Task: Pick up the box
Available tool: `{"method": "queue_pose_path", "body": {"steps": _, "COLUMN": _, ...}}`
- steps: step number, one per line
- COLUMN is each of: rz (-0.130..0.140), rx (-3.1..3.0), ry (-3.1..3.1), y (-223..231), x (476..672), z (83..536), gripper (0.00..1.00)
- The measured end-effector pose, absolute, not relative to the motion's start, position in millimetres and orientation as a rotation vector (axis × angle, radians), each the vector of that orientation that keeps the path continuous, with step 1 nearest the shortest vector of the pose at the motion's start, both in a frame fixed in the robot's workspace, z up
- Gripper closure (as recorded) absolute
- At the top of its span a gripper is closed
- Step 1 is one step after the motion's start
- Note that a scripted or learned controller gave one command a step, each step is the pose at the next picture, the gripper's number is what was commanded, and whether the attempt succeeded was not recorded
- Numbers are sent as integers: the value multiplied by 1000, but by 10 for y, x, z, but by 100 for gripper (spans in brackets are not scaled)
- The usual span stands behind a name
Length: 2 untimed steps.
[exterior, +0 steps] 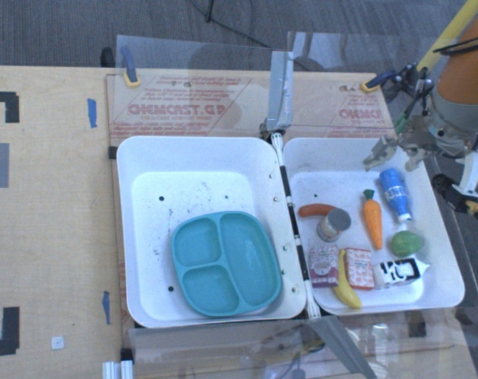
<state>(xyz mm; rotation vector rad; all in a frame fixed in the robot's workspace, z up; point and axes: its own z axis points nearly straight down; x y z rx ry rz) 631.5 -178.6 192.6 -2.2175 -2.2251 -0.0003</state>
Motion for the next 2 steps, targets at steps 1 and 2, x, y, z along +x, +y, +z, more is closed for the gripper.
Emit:
{"method": "queue_pose_path", "body": {"steps": 1, "rz": -6, "rx": -1794, "ry": -2587, "y": -1068, "x": 6237, "z": 881, "gripper": 0}}
{"method": "queue_pose_path", "body": {"steps": 2, "rz": -10, "rx": -1806, "ry": -2591, "y": -1103, "x": 6257, "z": 1007, "gripper": 100}}
